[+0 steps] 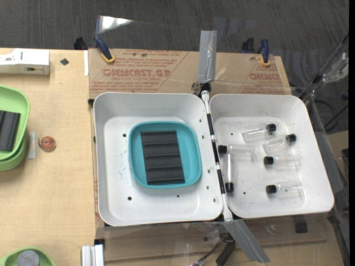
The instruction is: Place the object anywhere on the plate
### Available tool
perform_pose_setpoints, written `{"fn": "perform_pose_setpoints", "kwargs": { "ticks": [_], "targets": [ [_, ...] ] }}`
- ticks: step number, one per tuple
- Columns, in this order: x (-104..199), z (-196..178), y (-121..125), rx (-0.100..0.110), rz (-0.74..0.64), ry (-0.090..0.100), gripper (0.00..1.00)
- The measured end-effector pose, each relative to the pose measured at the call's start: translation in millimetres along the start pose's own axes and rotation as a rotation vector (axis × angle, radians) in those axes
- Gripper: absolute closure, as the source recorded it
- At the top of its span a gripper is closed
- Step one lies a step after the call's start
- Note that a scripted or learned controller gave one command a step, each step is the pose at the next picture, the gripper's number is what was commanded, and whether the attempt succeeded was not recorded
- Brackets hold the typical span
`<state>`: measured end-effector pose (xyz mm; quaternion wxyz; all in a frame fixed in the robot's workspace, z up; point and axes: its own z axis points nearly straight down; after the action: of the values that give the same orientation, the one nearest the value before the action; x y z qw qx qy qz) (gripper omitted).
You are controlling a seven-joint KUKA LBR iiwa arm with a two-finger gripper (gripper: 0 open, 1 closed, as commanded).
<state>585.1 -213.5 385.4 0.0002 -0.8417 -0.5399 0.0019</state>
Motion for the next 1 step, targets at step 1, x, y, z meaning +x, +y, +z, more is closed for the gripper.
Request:
{"fn": "perform_pose_setpoints", "kwargs": {
  "ticks": [1],
  "targets": [
    [6.0,-18.4,13.4,0.001,0.104,0.0,0.0]
  ]
}}
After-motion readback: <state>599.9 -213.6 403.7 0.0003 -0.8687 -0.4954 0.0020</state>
